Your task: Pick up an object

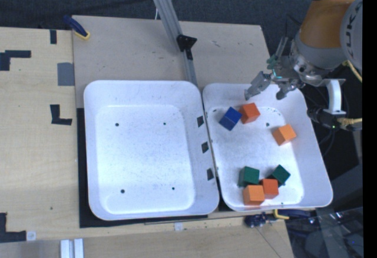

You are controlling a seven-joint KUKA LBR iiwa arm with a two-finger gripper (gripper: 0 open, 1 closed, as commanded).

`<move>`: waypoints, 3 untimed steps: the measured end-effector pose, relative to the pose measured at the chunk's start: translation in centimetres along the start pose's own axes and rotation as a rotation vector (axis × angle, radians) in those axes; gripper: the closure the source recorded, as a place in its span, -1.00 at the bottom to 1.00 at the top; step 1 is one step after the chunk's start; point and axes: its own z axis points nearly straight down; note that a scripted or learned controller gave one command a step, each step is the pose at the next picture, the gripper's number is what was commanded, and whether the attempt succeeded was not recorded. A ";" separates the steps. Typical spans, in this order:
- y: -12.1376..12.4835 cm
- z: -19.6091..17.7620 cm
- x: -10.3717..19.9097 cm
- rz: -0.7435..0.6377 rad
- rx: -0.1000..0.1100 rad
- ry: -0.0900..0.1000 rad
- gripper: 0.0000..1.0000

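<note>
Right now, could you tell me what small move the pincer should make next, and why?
Probably a short descent toward the orange cube. The pincer hangs open and holds nothing above the right bin's far end, with that cube nearest, beside the blue cube.

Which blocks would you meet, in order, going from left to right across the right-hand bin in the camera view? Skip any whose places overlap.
Blue block → orange block beside it → lone orange block near the right wall. The clustered green and orange blocks at the bin's near end overlap these in left-to-right position, so they are left out.
</note>
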 end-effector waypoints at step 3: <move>-0.6 10.5 -0.9 0.002 0.005 -0.001 -1.00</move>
